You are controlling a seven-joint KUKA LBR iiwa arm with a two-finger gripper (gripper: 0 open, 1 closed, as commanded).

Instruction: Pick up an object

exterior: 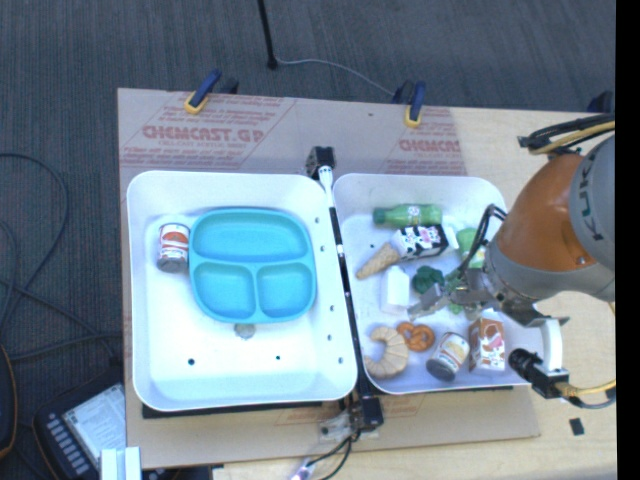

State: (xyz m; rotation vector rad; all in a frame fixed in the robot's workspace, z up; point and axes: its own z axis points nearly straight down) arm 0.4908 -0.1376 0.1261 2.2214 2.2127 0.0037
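Observation:
My gripper is low in the right bin, reaching in from the right under the orange-banded wrist. It hovers at a dark green object, just right of a white block. Whether it touches the green object is unclear. Around it lie a green bottle, a black-and-white carton, a cone, a pretzel, a croissant, a small can and a red-brown carton.
The left bin holds a blue divided tray, a red-labelled can beside it and a small grey item. A black bracket sits at the far end of the ridge between the bins.

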